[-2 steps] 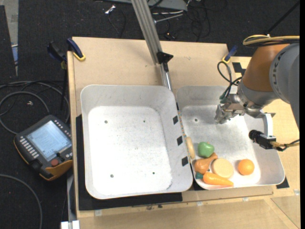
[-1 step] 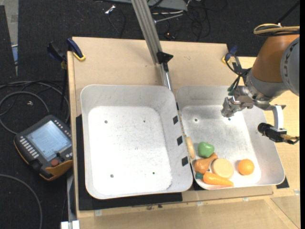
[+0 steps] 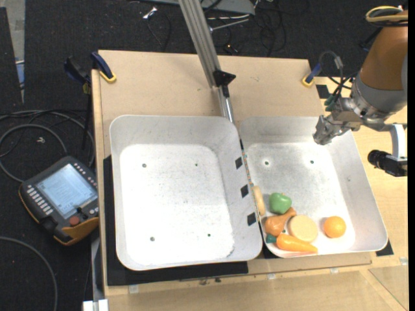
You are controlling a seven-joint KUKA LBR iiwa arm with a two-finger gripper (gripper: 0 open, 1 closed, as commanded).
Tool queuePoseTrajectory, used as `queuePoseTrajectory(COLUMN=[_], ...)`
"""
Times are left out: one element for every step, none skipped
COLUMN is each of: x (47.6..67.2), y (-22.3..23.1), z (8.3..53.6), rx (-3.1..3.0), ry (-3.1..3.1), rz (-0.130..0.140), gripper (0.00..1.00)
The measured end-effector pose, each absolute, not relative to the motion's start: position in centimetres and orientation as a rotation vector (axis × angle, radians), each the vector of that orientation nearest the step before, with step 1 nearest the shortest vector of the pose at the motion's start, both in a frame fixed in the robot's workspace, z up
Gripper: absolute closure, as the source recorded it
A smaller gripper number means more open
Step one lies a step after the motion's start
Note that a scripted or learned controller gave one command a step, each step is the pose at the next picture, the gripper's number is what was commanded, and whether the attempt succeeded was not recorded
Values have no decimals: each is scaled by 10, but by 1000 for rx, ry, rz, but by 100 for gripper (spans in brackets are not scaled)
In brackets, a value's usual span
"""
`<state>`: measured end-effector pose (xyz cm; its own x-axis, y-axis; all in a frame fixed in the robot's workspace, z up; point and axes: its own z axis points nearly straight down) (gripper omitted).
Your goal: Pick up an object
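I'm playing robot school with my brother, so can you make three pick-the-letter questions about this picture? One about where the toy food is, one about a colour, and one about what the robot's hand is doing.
1. Where is the toy food?
A. Left bin
B. Right bin, near corner
C. On the bench

2. What colour is the pepper?
A. Green
B. Blue
C. Purple

3. Where is the gripper?
A. Above the right bin's far edge
B. Touching the food
C. Over the left bin

Answers:
1. B: the pepper, the orange, the carrot and the other pieces sit together in the near corner of the right bin.
2. A: it is bright green.
3. A: the gripper is at the far side of the right bin, well apart from the food.
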<state>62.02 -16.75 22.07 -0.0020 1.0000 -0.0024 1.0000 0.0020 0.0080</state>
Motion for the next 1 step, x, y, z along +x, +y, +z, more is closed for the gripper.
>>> queuePoseTrajectory(x=[621], y=[-167], z=[238], rx=[2217], ry=[2221], rz=[3], gripper=[100])
